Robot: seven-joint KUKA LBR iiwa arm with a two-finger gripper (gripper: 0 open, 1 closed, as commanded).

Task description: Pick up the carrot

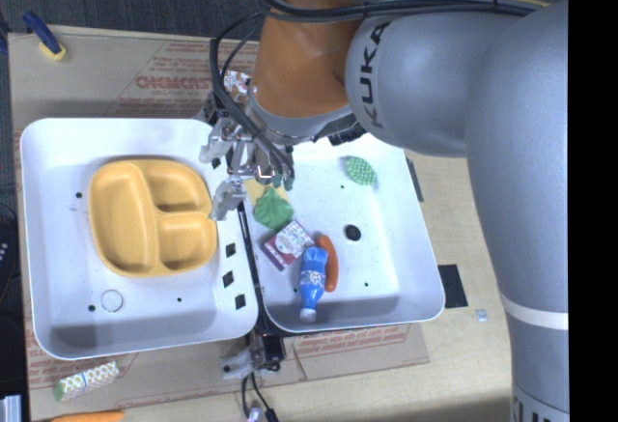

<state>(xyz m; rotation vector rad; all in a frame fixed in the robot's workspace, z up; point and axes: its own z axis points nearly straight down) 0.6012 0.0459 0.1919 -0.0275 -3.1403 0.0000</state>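
The small orange carrot [330, 262] lies in the right-hand shallow white plastic bin [410, 217], low and centre in the frame, slanting just beside the blue plastic bottle with a white cap [311, 282], probably touching its right flank. Nothing grips it, so the step in hand looks like the approach: the grey metal two-finger gripper [243, 169] hangs over the seam between the two bins, up and to the left of the carrot, and well short of it. Whether the jaws stand wide or narrow I cannot tell; the metal there is a tangle of glints and cable.

The next move, by my judgement, calls for travel toward the lower right of the frame, then a descent with the jaws set across the carrot's short width. The bottle crowds one side, so a finger has little room there and may nudge the bottle instead.

Other things share that bin: a crumpled green leafy piece [273, 210], a small maroon-and-white packet [288, 244], and a green knobbly ball [360, 170] toward the upper right. The left-hand white bin [48, 217] holds a yellow divided plastic tray [152, 214].

Both bins rest on a printed brown cardboard sheet [174, 72] laid over the table. Dark ribbed flooring shows along the top of the frame.
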